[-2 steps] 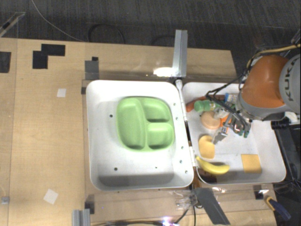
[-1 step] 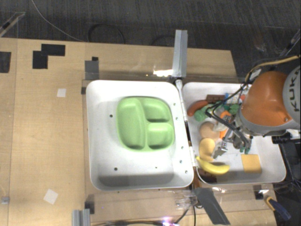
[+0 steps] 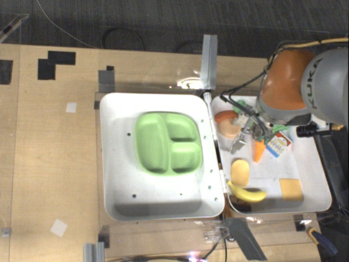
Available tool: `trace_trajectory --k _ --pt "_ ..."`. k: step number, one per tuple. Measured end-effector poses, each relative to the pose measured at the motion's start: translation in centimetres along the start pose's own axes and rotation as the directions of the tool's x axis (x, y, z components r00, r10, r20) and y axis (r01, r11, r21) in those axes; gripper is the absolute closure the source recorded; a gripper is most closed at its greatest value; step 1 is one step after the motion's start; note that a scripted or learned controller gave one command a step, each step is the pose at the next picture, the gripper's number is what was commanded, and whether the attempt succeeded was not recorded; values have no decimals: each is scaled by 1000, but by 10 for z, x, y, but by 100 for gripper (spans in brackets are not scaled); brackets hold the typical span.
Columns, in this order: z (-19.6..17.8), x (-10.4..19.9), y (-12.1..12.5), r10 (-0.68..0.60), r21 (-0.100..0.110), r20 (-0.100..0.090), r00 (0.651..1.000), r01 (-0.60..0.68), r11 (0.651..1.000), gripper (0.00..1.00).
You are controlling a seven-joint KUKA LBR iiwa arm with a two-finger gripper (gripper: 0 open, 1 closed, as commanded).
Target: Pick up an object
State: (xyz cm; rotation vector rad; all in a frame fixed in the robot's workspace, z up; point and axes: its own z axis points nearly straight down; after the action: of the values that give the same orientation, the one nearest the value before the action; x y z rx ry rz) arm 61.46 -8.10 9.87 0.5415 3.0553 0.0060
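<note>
My gripper (image 3: 244, 137) hangs low in the right bin (image 3: 316, 187), at its upper left, with its metal fingers pointing down-left and slightly spread. Nothing shows between them. Just left of the fingers lies a round pinkish-white item (image 3: 226, 123). An orange carrot (image 3: 258, 149) sits right beside the fingers on the right. A colourful small carton (image 3: 277, 144) lies next to the carrot, and a green piece (image 3: 278, 128) peeks out from under the wrist. Lower down are a yellow lemon (image 3: 240, 171), a banana (image 3: 247, 193) and an orange-yellow block (image 3: 291, 189).
The left bin (image 3: 117, 201) holds a green divided plate (image 3: 166, 142). A metal post (image 3: 209, 61) rises behind the wall between the two bins. The arm's orange band and grey body (image 3: 305, 86) cover the right bin's upper right corner.
</note>
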Motion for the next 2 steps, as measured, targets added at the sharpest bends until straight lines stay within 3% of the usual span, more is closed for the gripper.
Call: trace_trajectory --k 1,2 --pt "-2 31 -34 117 -1 1 993 -117 993 0" --pt "-1 30 -23 292 4 -4 956 -292 956 0"
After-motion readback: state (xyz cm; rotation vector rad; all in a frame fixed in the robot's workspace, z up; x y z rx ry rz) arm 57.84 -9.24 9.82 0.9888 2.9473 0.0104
